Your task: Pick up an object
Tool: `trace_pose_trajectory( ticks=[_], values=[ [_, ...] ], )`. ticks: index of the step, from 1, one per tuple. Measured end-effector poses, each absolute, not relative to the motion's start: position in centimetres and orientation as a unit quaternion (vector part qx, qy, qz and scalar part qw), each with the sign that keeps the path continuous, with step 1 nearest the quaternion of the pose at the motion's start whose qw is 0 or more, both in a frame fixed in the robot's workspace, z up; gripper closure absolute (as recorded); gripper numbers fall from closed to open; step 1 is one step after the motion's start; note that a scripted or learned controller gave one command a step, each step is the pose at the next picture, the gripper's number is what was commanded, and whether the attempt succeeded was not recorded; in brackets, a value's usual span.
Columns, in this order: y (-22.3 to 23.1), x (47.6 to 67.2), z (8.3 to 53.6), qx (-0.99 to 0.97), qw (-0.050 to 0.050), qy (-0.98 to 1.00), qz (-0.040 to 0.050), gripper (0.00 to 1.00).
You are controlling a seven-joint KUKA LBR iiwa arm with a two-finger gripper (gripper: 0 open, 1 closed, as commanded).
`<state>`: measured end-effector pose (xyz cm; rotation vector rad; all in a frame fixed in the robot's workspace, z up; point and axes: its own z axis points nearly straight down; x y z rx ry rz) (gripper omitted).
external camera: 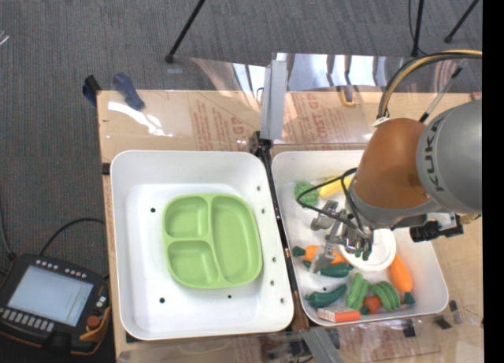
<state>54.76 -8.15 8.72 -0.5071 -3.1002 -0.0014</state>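
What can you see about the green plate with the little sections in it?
The green plate is light green and looks like smooth plastic. It is a rounded rectangle with raised ridges that split it into three compartments: two smaller ones on the left side and one long one on the right. It lies flat and face up, turned a little askew, in the middle of the left white bin, resting on the bin's floor. No food lies in its compartments, and the arm is not near it.

The grey arm bears the letters "KUK".
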Motion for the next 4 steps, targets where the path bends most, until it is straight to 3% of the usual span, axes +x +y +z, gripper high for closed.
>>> trace_pose_trajectory(
  ticks=[1, 2, 3, 4],
  values=[
    [-9.7, 62.5, 8.8, -0.103, -0.001, -0.995, -0.0004, 0.0],
    [-8.2, 55.4, 8.7, -0.141, 0.001, -0.99, -0.0006, 0.0],
    [-8.1, 55.5, 9.6, -0.139, 0.001, -0.99, -0.0008, 1.0],
    [-8.7, 49.0, 8.6, -0.207, 0.002, -0.978, -0.0004, 1.0]
  ],
)
